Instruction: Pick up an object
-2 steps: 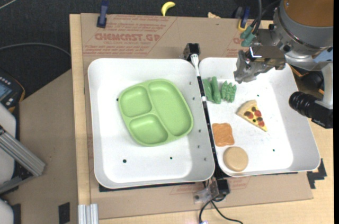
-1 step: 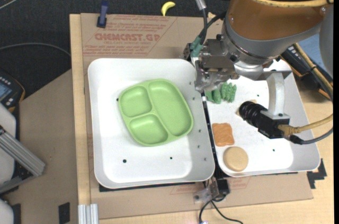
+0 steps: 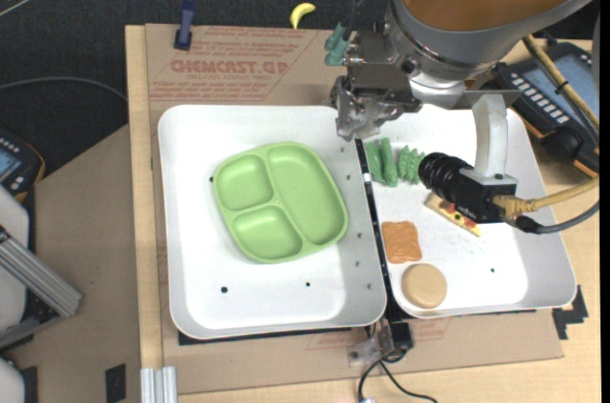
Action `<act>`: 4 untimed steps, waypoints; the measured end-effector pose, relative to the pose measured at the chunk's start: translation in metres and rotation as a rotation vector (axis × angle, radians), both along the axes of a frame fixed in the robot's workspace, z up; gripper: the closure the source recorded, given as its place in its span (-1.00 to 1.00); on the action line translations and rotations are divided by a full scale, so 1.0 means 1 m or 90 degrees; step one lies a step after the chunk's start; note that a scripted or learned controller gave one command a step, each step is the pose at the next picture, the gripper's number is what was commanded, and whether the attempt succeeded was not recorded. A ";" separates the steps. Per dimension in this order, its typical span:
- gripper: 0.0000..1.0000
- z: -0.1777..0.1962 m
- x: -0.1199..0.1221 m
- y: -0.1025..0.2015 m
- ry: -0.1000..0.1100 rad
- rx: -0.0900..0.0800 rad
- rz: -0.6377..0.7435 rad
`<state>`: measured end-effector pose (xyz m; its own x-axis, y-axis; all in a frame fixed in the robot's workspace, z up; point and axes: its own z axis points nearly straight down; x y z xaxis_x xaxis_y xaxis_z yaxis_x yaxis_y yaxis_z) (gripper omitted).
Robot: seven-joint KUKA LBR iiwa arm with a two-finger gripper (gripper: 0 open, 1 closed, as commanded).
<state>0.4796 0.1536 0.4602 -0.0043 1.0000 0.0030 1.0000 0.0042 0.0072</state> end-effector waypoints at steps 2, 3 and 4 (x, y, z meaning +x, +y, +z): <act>1.00 -0.084 0.004 0.004 0.011 -0.005 -0.007; 1.00 -0.215 0.032 -0.001 0.014 -0.006 -0.005; 1.00 -0.052 0.001 -0.013 -0.007 0.002 -0.002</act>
<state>0.4804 0.1407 0.4085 -0.0004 1.0000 0.0066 0.9998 0.0003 0.0175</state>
